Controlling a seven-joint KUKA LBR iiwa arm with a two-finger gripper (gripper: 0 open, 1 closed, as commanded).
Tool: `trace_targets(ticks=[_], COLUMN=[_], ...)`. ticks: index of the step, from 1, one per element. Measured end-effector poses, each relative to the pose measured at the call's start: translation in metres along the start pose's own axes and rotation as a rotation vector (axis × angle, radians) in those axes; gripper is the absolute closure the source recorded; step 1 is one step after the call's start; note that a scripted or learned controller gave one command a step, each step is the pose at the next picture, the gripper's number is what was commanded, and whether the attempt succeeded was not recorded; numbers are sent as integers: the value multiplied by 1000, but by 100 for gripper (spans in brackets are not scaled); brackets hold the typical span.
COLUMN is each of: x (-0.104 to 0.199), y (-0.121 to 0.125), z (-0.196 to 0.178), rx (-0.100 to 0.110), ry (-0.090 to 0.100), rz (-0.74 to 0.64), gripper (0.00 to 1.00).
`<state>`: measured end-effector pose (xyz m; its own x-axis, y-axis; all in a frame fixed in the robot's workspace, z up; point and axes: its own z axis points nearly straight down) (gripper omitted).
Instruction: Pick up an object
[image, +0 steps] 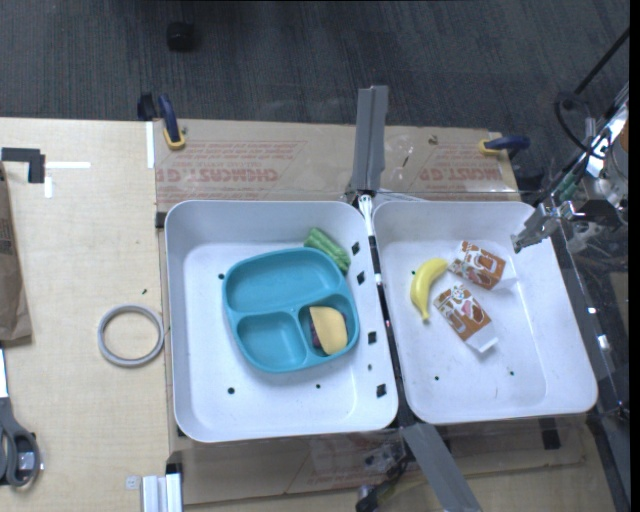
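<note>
The right bin (530, 380) holds a yellow banana (428, 285) and two orange-and-white snack packets, one at the back (478, 265) and one nearer the front (464, 313). In the left bin (200, 390) lies a teal divided plate (270, 300) with a yellow food piece (330, 328) in its right compartment. A green item (328, 248) rests behind the plate. My gripper (538, 228) hangs at the right bin's far right rim, to the right of the back packet and apart from it. Nothing shows in it.
On the wooden bench left of the bins lie a grey tape ring (130, 334), scissors (15, 455) and a brown bag (10, 260). Clamps (172, 130) (505, 146) hold cardboard behind the bins. Cables and a dark frame crowd the right edge.
</note>
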<state>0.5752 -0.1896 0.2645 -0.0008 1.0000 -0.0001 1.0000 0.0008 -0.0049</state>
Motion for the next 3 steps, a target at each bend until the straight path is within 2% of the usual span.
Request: trace_targets(ticks=[1,2,3], x=[16,70,76], y=[-2,39,72], z=[150,158,157], rx=[-19,-34,-8], ry=[-1,-7,-14], rz=[89,-20,-231], gripper=[0,0,0])
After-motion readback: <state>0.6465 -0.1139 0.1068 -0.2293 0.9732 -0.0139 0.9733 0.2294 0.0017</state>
